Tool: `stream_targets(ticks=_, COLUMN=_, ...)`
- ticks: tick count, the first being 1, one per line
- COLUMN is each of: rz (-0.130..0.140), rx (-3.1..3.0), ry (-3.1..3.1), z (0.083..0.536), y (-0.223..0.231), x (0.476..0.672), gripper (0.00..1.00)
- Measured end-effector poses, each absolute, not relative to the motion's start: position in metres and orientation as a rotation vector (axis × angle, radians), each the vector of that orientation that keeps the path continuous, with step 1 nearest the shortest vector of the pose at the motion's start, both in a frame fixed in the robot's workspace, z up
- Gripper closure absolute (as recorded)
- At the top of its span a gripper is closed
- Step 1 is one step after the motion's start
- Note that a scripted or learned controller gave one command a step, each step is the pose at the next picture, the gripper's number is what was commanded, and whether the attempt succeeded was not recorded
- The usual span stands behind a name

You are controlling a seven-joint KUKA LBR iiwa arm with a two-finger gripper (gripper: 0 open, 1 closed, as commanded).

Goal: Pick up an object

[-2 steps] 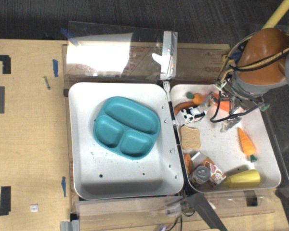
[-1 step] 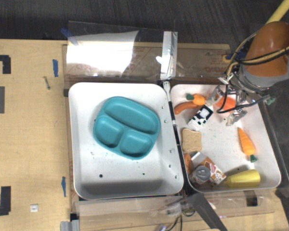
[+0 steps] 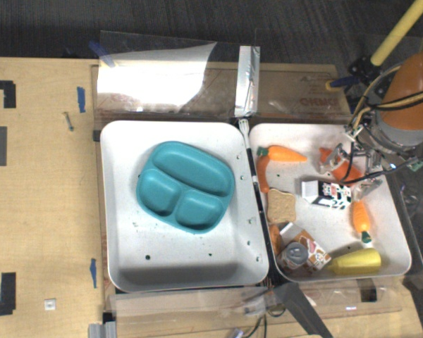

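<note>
I see the tan worktop (image 3: 42, 210) across the left of the frame, with black tape marks near its left edge and small blue tape bits. A clear plastic sheet (image 3: 155, 76) lies at upper centre, behind the bins. Dark floor (image 3: 197, 5) runs along the top. A yellow pole (image 3: 405, 23) slants at upper right.

Crowded right bin (image 3: 402, 239), roomier left bin (image 3: 120, 189)
</note>
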State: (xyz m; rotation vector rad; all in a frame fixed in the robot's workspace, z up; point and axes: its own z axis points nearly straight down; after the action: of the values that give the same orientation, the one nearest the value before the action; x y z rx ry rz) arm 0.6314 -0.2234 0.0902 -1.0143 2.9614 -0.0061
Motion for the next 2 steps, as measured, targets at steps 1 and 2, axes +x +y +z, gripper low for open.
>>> stream_targets(ticks=1, rz=-0.003, rx=-1.035, ry=2.959, z=0.088, y=-0.194, x=0.535, gripper=0.00)
stream_targets(ticks=2, rz=0.003, rx=-1.303, ry=2.823, z=0.092, y=-0.207, x=0.504, gripper=0.00)
